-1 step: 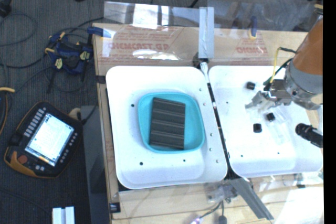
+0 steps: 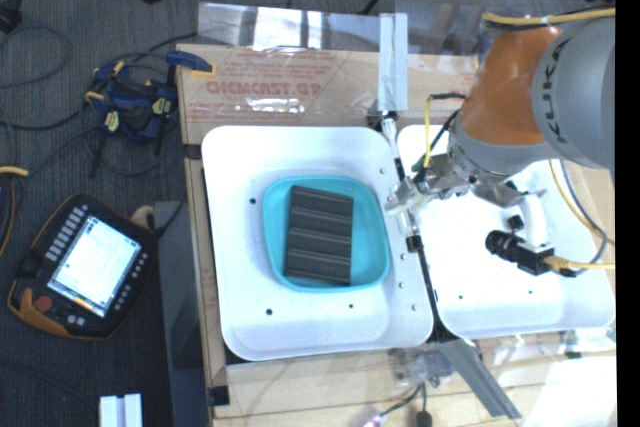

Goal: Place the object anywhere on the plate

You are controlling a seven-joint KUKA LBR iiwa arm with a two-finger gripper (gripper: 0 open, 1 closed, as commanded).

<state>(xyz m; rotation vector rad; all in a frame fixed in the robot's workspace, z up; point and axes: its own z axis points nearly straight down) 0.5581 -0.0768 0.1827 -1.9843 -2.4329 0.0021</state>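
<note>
- Pendant (image 2: pixel 78 265) lies on the floor at far left, with a blue clamp (image 2: pixel 135 102) above it; both are well apart from the work and need nothing from you.
- Left bin (image 2: pixel 235 315) holds the plate (image 2: pixel 373 260), a shallow teal dish sitting near its middle.
- Object (image 2: pixel 320 234), a dark ribbed block, rests flat inside the plate, its edges within the teal rim on all sides you can check.
- Judgement: the placing step looks complete as things lie; what remains, if anything, is for the arm to stand clear.
- Gripper (image 2: pixel 408 200) sits at the seam between the two bins, just right of the plate and apart from the object. Nothing is between the fingers; whether they are spread or pressed together you cannot tell at this size.
- Right bin (image 2: pixel 470 310) lies under the arm's wrist and its cabling.
- Next move, as judged: lift away without crossing low over the plate, since a brush on the rim could shift the dish and the block with it.
</note>
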